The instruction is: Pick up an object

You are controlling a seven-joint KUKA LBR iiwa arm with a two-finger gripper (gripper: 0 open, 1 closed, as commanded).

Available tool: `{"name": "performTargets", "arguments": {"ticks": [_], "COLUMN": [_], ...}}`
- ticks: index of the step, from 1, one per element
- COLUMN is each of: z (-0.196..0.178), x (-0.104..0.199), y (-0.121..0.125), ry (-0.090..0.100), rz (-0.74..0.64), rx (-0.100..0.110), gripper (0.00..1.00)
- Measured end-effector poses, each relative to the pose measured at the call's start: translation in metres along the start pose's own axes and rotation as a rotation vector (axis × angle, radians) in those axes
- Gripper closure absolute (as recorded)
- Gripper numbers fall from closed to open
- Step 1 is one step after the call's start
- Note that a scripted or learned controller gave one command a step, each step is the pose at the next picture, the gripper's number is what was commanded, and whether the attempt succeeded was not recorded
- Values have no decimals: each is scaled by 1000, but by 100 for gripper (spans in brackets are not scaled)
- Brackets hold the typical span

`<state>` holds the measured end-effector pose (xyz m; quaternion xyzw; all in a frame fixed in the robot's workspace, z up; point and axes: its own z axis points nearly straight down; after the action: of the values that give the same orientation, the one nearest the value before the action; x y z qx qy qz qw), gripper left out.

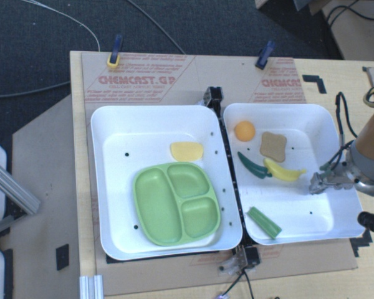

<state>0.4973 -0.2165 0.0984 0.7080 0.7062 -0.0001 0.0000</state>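
One yellow banana (283, 171) lies in the right bin (311, 220), just left of the gripper (316, 183), long axis pointing roughly toward it; finger spread cannot be determined; nothing visibly held

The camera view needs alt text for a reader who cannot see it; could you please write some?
A gripper hangs low over the right bin, near a banana, toast, orange and two green pieces. The left bin holds a green tray and a yellow piece.

Arm (369, 157) — cropped at right edge
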Motion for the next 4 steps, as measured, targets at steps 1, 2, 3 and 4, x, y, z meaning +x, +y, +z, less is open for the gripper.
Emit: {"name": "performTargets", "arguments": {"ticks": [1, 2, 3, 4], "z": [-44, -90, -154, -165], "x": [-2, -3, -4, -4], "y": [-4, -10, -11, -10], "ry": [-3, -4, -5, -3], "rz": [-2, -3, -4, -4], "rx": [-6, -6, -9, -4], "gripper": [100, 100, 100, 100]}}
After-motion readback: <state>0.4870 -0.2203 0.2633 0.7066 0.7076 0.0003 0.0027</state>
